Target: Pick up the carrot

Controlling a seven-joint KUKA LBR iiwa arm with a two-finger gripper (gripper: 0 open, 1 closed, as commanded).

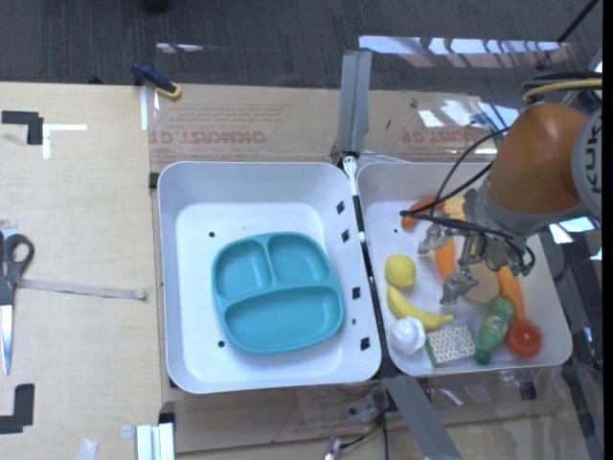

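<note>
- At the near edge of the right bin (pixel 565 348), a patterned sponge-like block (pixel 450 343) sits between a small white bottle (pixel 408 333) and a green bottle (pixel 492 328), with a red tomato (pixel 523 338) just beside the green bottle.
- A banana (pixel 414 310) lies just behind the white bottle, and a yellow lemon (pixel 400 270) rests behind the banana.
- The left bin (pixel 177 286) holds a blue divided plate (pixel 278 292), tilted slightly in the frame.
- The gripper (pixel 467 278) hangs low over the middle of the right bin, above a tan round object (pixel 482 288); whether its fingers are apart or together cannot be told from this angle.
- The carrot (pixel 512 293) lies along the right side of that bin, just beside the gripper, its far end hidden under the arm (pixel 541 161); nothing shows it between the fingers.
- An orange piece (pixel 443 257) lies just left of the gripper.
- Scissors (pixel 10 286) rest on the counter (pixel 77 209), well apart from both bins.
</note>
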